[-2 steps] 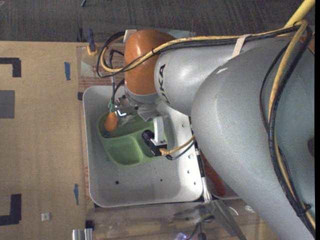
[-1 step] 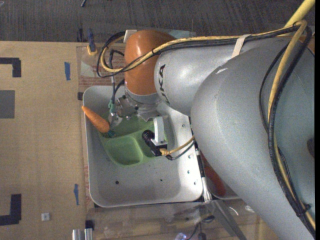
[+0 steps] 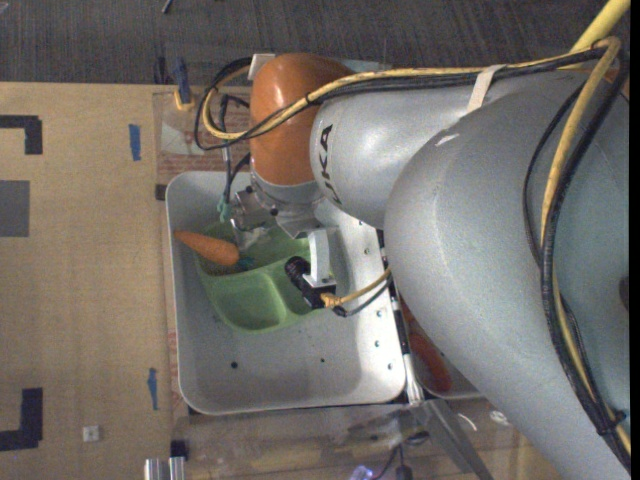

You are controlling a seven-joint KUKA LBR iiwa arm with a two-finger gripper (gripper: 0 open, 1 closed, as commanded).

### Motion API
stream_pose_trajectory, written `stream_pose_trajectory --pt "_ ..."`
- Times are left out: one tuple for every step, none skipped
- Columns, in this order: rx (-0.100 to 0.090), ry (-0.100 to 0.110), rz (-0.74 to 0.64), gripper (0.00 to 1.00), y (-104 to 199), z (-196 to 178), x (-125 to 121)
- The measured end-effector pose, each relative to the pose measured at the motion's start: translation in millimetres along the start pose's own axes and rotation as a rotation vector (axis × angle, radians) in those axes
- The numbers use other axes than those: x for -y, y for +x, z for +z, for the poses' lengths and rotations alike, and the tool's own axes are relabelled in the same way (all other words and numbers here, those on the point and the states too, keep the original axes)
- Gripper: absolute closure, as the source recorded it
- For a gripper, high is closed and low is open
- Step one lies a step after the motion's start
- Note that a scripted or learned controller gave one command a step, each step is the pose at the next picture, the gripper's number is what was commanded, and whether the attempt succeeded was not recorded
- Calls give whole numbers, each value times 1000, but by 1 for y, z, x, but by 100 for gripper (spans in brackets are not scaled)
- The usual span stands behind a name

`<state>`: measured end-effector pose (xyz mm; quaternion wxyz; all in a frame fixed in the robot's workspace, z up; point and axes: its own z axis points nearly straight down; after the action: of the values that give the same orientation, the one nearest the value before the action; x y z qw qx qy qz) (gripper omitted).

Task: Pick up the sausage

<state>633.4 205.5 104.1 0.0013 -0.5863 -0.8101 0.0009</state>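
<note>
a reddish sausage (image 3: 432, 360) lies right of centre, low in the frame, partly hidden under the arm and well apart from the gripper (image 3: 243, 220). the gripper is above a carrot (image 3: 207, 247) and a green dish (image 3: 250, 298); its opening cannot be told.

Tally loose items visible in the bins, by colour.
Orange: 1, a carrot lying across the edge of the green dish
Green: 1, a divided dish in the left bin
Reddish: 1, a partly hidden item in the right bin, under the arm; can't identify it
Total: 3
</note>
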Motion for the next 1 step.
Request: stream_pose_trajectory --pt "-1 1 3 100 0 -8 -1"
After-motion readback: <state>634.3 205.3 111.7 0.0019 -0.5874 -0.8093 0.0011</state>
